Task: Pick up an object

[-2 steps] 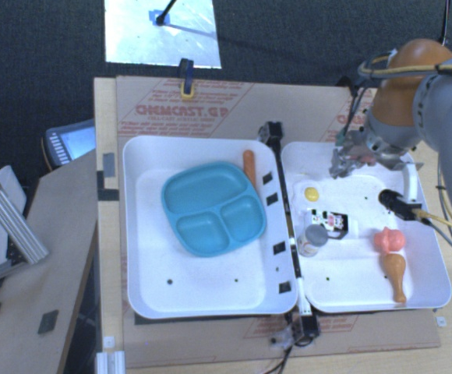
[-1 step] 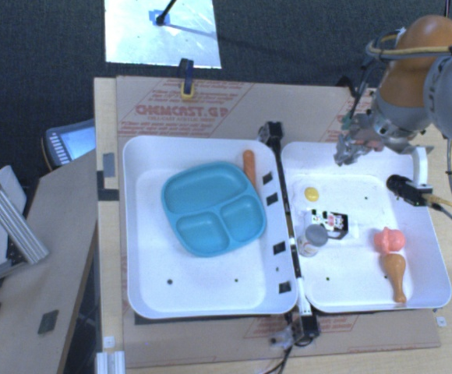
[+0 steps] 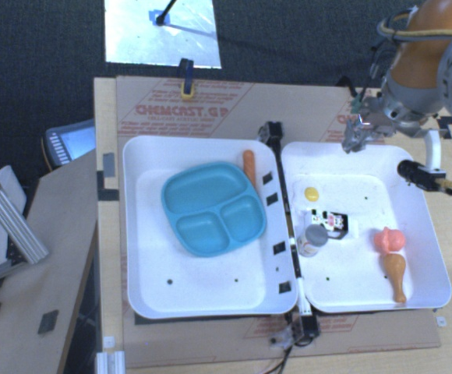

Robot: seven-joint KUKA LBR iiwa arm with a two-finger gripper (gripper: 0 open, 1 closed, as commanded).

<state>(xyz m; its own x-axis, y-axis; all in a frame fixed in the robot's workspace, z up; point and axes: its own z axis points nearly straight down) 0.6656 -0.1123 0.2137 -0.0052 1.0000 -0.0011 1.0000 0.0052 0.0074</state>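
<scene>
The gripper (image 3: 356,141) hangs over the far rim of the right bin (image 3: 425,209), and whether it is open or closed cannot be told; nothing shows in its grasp. Below it, well apart, a small yellow disc (image 3: 312,194) lies on the bin floor. Nearer the front sit a black-and-white packet (image 3: 333,221) and a grey cup (image 3: 314,238), with an ice-cream cone toy (image 3: 392,257) at the right. The left bin (image 3: 144,279) holds a blue divided plate (image 3: 213,207) and an orange stick (image 3: 249,167)
</scene>
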